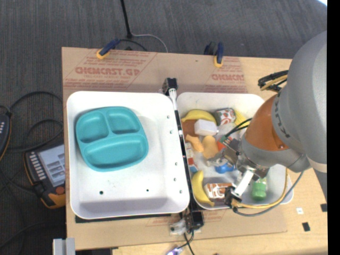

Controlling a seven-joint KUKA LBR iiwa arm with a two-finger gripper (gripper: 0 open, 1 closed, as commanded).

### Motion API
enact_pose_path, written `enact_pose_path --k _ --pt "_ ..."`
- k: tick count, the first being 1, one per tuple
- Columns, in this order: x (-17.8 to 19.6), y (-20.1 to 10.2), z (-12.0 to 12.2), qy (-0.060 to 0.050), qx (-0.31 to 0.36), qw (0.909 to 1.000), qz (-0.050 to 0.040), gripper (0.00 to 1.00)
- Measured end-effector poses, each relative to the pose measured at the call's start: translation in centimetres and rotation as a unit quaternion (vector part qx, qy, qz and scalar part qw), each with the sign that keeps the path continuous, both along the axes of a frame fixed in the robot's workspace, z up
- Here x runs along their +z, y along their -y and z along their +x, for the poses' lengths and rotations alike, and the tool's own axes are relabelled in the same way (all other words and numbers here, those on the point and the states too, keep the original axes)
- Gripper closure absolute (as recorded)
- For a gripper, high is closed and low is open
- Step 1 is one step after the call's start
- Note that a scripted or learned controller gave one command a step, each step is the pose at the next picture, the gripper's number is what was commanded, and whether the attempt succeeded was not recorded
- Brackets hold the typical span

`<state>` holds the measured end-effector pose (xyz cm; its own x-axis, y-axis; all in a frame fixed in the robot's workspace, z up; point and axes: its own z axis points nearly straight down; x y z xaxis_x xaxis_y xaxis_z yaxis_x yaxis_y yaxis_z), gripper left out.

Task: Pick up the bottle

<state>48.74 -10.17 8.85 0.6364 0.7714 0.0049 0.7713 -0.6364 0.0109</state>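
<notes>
Even, bright overhead light, soft shadows, blown-out glare top right, slightly soft focus.

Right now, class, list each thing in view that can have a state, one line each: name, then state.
teal divided plate: right way up, flat in the left bin, compartments bare.
left bin: holds the plate alone.
right bin: crowded with small things.
banana: whole, lying along the far side.
pincer: low over the right bin's clutter; grip unclear.
green object: lying loose near the right bin's near corner.
</notes>
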Motion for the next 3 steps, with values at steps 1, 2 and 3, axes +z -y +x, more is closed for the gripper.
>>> enact_pose_path --k 1,2,3 --pt "0.00 -0.31 0.01 0.001 -0.144 0.9895 0.0014 0.00" --pt "-0.01 -0.52 0.00 0.002 -0.333 0.9430 0.0025 0.00" --pt "-0.01 -0.33 0.00 0.000 -0.332 0.9431 0.0041 0.00"
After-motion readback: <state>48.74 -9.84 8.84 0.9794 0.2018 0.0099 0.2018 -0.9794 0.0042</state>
